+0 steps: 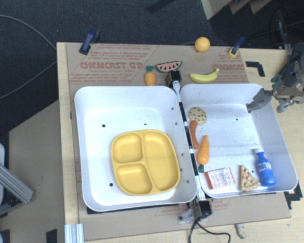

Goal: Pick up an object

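Note:
The right bin (pixel 228 105) holds several small items. A speckled cookie (pixel 197 115) lies near its left wall, with a reddish sausage (pixel 193 133) and an orange carrot (pixel 202 150) just below it. Along the front edge sit a red-and-white box (pixel 220 177), a pizza slice (pixel 248 178) and a blue bottle (pixel 264 168). My gripper (pixel 260 99) hangs over the bin's upper right corner, apart from all of these, with nothing visibly in it.
A yellow divided plate (pixel 144 162) lies in the left bin (pixel 91 135). Behind the bins on the cardboard are a banana (pixel 204 76), a watermelon slice (pixel 169 66), a small orange fruit (pixel 150 78) and an orange ball (pixel 202 44). Blue clamps (pixel 88 42) grip the back edge.

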You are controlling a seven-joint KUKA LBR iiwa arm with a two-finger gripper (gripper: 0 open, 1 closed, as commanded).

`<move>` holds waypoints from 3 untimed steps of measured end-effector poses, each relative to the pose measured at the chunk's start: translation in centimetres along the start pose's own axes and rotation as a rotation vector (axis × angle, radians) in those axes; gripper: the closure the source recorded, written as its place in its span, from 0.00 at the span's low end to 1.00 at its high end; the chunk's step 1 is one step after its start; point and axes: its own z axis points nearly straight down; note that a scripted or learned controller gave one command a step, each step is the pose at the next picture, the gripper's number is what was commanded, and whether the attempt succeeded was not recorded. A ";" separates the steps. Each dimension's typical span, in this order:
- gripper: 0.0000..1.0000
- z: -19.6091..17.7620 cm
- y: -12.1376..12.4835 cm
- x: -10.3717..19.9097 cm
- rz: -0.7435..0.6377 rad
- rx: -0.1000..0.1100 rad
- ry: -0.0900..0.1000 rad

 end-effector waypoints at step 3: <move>0.00 14.4 10.3 3.2 -0.002 -0.001 0.001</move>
